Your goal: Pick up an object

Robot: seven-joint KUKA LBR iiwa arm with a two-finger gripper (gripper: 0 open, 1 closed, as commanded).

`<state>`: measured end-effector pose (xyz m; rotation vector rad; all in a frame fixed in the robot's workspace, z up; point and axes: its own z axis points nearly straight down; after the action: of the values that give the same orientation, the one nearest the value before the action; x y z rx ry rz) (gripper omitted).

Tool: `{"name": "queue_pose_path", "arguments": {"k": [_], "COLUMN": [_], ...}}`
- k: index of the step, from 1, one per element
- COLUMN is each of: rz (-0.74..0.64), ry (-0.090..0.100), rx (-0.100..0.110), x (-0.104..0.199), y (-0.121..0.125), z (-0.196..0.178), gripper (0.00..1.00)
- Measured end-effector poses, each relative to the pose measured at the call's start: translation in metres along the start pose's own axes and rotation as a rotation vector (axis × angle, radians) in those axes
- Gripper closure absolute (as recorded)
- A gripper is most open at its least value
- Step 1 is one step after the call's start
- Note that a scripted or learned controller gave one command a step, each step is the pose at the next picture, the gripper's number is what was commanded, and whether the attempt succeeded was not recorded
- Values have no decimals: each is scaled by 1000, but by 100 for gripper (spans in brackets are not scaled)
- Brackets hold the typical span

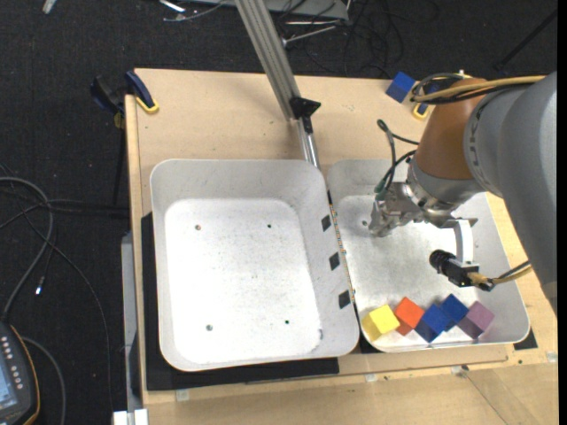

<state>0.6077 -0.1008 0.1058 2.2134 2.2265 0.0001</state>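
Along the near edge of the right bin (354,177) lie several small blocks in a row: a yellow block (382,321), an orange block (408,314), a blue block (442,316) and a purple block (477,319). My gripper (381,221) hangs low over the bin's upper-left floor, well away from the blocks, which sit toward the near right of it. Nothing shows between its tips. The grey arm with its orange band (452,135) comes in from the right above it.
The left bin (235,259) lies beside the right one, a ridge with black clips (336,259) between them. A metal pole (270,47) slants over the bench's back. A blue block (400,85) sits on the bench top behind the arm.
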Motion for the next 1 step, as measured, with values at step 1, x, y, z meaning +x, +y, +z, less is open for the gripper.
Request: {"name": "queue_pose_path", "arguments": {"k": [1], "rz": [-3], "ry": [-1], "rx": [-1], "x": [0], "y": [0], "z": [-10], "gripper": [100]}}
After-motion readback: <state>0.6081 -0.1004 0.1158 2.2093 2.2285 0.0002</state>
